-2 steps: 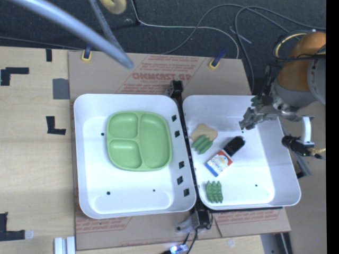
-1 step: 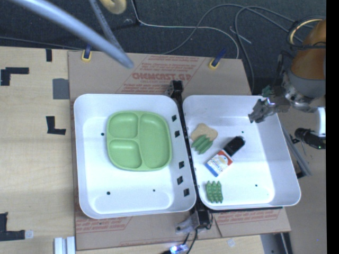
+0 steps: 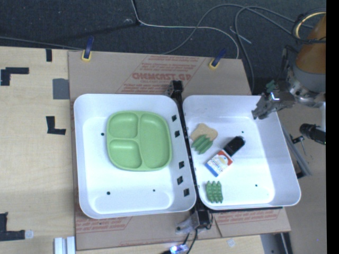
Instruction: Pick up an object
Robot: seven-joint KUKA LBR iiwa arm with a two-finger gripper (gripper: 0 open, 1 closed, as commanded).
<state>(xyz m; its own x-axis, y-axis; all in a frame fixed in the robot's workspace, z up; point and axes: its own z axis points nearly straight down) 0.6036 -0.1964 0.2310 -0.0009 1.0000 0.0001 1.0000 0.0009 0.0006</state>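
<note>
2 white bins sit side by side on a cardboard sheet (image 3: 159, 70) over a pale wood bench (image 3: 32, 157); dark carpet (image 3: 69, 9) with loose cables behind; left bin (image 3: 90, 194) holds a green divided plate (image 3: 139, 141); right bin (image 3: 280, 187) has a glue bottle (image 3: 224, 155), tan piece (image 3: 204, 132), 2 green bits; gripper (image 3: 265, 108) hangs over its far right rim, can't tell its state.

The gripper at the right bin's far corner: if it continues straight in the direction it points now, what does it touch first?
The gripper points down-left over the right bin's rim. Going straight on, it would probably meet bare bin floor first, short of the black-capped bottle. Depth is unclear from this one slanted view.
</note>
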